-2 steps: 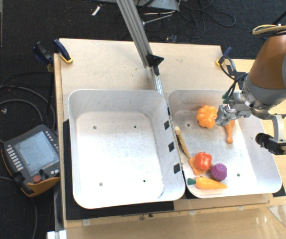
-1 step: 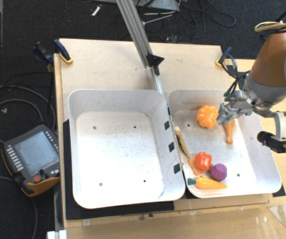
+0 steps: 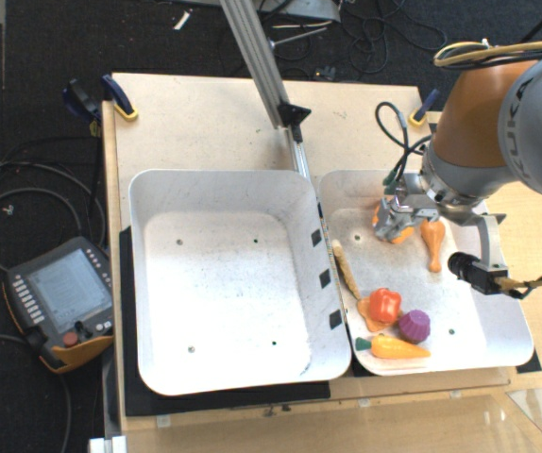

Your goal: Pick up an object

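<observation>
Gripper (image 3: 396, 223) is down in the right bin (image 3: 507, 333), right at a small orange object (image 3: 391, 226). Honestly can't tell whether it's got it clamped, too cluttered there. I'd centre squarely over it and lift slowly, clear of the drumstick (image 3: 432, 242).

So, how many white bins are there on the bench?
2. The left bin beside the right bin, which holds toy food; the tool is over it.
</observation>
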{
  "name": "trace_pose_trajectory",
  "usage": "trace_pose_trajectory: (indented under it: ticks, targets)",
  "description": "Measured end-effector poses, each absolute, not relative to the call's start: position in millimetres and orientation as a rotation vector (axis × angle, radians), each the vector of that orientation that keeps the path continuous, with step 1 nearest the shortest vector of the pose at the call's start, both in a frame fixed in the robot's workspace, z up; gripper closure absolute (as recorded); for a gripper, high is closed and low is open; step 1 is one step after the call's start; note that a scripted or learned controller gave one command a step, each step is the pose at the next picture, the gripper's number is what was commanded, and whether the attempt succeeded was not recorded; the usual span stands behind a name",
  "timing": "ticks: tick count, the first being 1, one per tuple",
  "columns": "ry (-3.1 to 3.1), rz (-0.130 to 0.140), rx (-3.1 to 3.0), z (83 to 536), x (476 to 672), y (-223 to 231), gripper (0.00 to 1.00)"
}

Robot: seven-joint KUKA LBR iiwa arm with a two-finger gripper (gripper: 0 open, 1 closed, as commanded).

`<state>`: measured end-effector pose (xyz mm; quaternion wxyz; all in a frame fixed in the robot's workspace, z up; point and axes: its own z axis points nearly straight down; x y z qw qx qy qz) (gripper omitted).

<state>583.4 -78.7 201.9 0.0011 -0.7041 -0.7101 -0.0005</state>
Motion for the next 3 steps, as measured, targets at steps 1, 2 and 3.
trace_pose_trajectory:
  ticks: [1, 2, 3]
  targets:
    - [-2.228, -0.001, -2.211, 208, 567.1, -33, 1.0]
    - [-2.228, 0.001, -2.21, 204, 554.9, 19, 1.0]
    - [-2.231, -0.003, -2.21, 220, 542.4, 77, 1.0]
